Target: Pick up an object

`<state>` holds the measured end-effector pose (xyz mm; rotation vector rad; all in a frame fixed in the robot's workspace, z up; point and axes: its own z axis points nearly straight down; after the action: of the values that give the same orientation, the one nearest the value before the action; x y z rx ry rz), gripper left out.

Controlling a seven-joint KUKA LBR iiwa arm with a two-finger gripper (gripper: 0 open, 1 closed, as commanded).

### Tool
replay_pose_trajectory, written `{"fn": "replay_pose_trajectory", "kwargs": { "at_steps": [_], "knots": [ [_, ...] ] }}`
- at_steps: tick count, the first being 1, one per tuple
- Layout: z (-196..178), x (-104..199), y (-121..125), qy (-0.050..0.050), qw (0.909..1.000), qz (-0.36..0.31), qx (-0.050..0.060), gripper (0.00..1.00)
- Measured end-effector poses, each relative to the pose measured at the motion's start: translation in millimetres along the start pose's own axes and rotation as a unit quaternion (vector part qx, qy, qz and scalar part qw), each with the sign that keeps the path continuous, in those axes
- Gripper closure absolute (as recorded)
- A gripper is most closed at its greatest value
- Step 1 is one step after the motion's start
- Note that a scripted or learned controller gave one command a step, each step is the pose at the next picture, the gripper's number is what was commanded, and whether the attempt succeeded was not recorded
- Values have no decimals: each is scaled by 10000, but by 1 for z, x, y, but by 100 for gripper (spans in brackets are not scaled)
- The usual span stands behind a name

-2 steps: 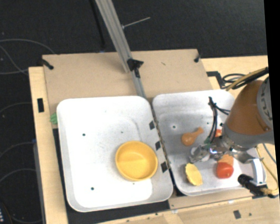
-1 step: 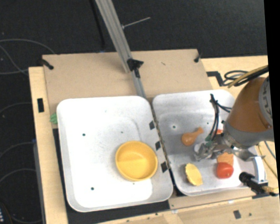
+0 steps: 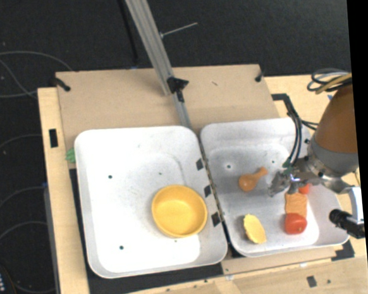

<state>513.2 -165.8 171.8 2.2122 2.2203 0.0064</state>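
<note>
A yellow bowl (image 3: 179, 211) sits in the left bin (image 3: 109, 162). The right bin (image 3: 234, 142) holds a small orange piece with a round head (image 3: 251, 180), a yellow lemon-like piece (image 3: 254, 229), an orange block (image 3: 296, 202) and a red round piece (image 3: 295, 223) just below the block. My gripper (image 3: 284, 183) hangs low over the right bin, between the small orange piece and the orange block, just above the block's top end. I see nothing clearly held in it.
A slanted metal pole (image 3: 156, 47) rises from the back of the bench above the seam between the bins. The arm's grey and orange wrist (image 3: 335, 134) covers the right bin's right side. Cables (image 3: 328, 80) lie at the far right.
</note>
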Motion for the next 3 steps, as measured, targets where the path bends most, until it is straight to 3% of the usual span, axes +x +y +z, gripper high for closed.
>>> {"fn": "replay_pose_trajectory", "kwargs": {
  "at_steps": [1,3],
  "knots": [
    [-35,-1,2,6,10000,-3,11,100],
    [-46,95,49,21,10000,-27,27,100]
  ]
}}
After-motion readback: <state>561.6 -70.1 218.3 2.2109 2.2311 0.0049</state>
